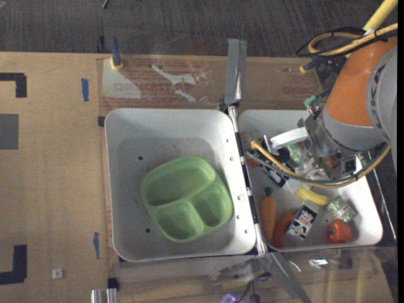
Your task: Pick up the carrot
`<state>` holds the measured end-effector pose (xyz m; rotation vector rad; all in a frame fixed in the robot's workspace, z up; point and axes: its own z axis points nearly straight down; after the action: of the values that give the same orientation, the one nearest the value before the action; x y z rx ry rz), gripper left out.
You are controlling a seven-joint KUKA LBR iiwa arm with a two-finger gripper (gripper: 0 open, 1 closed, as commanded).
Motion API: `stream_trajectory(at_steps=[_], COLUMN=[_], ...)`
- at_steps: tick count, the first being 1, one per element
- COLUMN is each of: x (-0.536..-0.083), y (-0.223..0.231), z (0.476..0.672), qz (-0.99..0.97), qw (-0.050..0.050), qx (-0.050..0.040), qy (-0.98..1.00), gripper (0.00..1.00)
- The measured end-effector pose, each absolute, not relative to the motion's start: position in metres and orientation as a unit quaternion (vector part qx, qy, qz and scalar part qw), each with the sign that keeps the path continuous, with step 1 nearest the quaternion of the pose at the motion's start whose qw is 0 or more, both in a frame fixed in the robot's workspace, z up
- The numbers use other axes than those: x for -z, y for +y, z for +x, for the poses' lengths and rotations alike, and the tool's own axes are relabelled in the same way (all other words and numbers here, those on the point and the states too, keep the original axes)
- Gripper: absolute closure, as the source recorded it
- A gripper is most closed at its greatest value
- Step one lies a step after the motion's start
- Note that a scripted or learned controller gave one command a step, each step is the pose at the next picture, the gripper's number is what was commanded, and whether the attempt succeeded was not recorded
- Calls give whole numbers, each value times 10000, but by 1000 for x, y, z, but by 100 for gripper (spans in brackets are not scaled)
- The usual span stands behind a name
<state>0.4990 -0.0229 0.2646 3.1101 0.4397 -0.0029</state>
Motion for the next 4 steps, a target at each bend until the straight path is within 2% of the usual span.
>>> stream_trajectory(at_steps=[1,2,3,4], x=[-274,-249,-249,-183], y=[4,-2,-2,-50], z=[479,478,478,478], qz=[9949,9682,9682,9616], qw=[-11,-18,-18,-14], qx=[24,33,32,23], qy=[1006,2502,2502,2745], gripper=[100,100,0,0])
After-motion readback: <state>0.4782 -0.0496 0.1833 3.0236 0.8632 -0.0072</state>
